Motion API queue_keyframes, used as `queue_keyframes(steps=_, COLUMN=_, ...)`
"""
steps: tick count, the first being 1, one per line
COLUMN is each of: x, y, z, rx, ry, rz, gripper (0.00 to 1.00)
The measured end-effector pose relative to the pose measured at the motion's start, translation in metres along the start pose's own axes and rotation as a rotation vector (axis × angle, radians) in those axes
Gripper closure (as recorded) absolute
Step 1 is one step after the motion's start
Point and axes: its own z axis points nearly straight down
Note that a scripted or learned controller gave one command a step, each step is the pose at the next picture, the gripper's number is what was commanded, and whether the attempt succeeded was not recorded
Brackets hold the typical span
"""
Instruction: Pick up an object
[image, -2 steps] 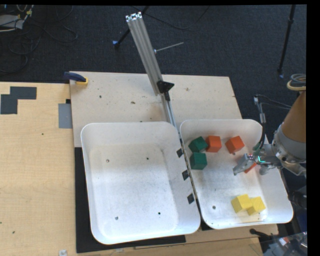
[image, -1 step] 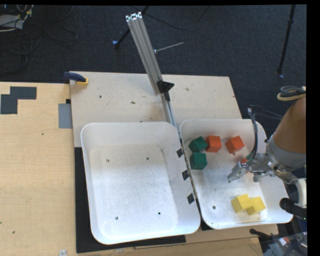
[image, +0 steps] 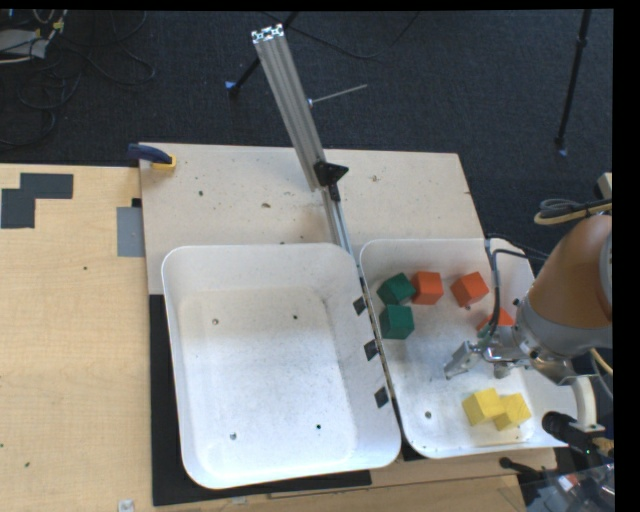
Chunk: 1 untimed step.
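A: Where is the gripper (image: 462, 364)?
B: Low in the right bin (image: 430, 440), reaching in from the right; its fingers stand apart with nothing between them.

A: What lies nearest?
B: The yellow block (image: 496, 408), just below and a little right of the fingertips, apart from them; it looks like two cubes joined, long axis running left to right.

A: The others?
B: Two green blocks (image: 397, 305) up and to the left; an orange block (image: 428, 287) beside them; another orange one (image: 469, 289) further right; all farther off, in my judgement.

A: Anything unclear?
B: A bit of red-orange (image: 497, 320) shows at the wrist's edge, mostly hidden; whether the fingertips touch the floor, I cannot tell.
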Motion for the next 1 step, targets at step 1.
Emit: queue_keyframes(steps=1, x=0.0005, y=0.0004, z=0.0171, rx=-0.006, ry=-0.001, rz=0.001, gripper=0.0)
